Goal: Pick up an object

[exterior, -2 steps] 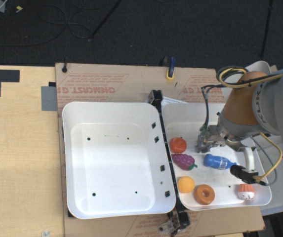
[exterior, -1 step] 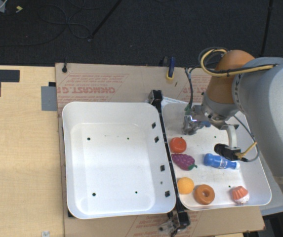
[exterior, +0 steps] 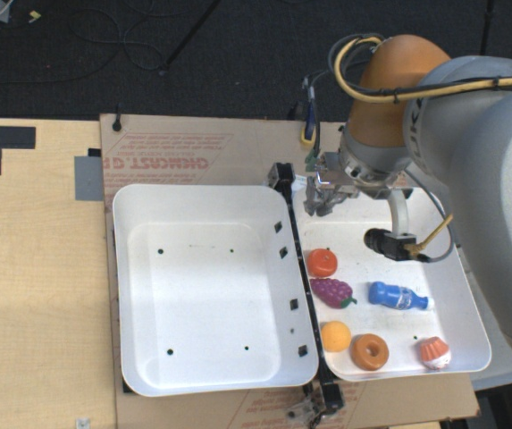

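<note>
Camera view: I read the gripper (exterior: 325,195) over the far left corner of the right bin (exterior: 470,329), nothing between its fingers; I cannot tell how far apart they stand. Nearest candidate is the toy tomato (exterior: 322,262), lying toward the near edge from the gripper, along the bin's left wall. Also in that bin: purple grapes (exterior: 331,291), blue bottle (exterior: 397,297) with long axis lying left-right, orange ball (exterior: 335,336), doughnut (exterior: 369,351), pink-and-white piece (exterior: 434,353). Left bin (exterior: 126,284) sits alongside.

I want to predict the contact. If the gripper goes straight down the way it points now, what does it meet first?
Probably bare floor of the right bin near its upper-left corner. The gripper hangs above that spot; the red tomato lies nearer the camera, seemingly off that line, though depth is unclear.
</note>
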`<action>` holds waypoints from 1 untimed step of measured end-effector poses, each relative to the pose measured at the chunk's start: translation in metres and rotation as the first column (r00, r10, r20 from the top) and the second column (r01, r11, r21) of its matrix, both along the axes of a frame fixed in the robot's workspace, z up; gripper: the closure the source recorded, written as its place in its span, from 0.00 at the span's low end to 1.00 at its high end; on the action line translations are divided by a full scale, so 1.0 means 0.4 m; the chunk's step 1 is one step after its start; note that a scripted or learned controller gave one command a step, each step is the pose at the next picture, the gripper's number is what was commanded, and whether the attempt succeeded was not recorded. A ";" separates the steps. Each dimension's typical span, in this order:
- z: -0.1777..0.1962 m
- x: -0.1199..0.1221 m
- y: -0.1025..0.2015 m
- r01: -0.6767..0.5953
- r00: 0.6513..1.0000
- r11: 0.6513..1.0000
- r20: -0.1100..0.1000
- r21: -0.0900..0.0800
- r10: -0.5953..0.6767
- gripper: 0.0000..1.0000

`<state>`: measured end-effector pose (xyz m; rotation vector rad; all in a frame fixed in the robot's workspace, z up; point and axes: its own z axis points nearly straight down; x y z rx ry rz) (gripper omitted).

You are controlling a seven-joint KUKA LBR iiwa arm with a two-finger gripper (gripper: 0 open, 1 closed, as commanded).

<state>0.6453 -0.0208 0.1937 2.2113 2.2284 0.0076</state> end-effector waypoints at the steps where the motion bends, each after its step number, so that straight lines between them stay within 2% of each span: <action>1: 0.277 0.000 0.090 0.003 1.000 1.000 0.003 -0.001 -0.003 1.00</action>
